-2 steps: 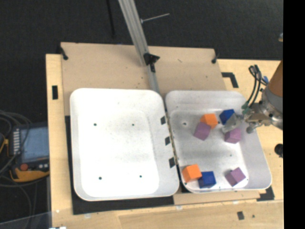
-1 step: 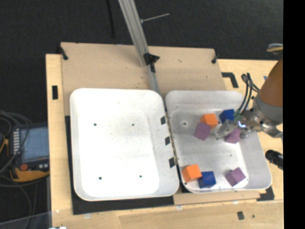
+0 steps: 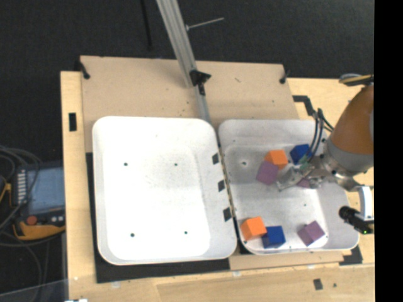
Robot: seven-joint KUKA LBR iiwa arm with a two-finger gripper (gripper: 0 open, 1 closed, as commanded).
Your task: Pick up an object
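Camera view is showing the two-finger gripper (image 3: 291, 180) hanging low in the right white bin (image 3: 334, 247), just beside the small purple cube (image 3: 267, 173); whether it is spread or closed, nobody can tell. The orange cube (image 3: 276, 158) and blue cube (image 3: 300, 153) are crowding close. That purple block is looking light, rigid and flat-sided, so opposite faces are offering the grip.

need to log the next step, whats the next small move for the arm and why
Probably a short straight descent, then close. The gripper sits low in the right bin, among the upper cluster: a purple block, an orange block and a blue block. The purple one seems nearest. No block is visibly between its fingers, so nothing is held yet.
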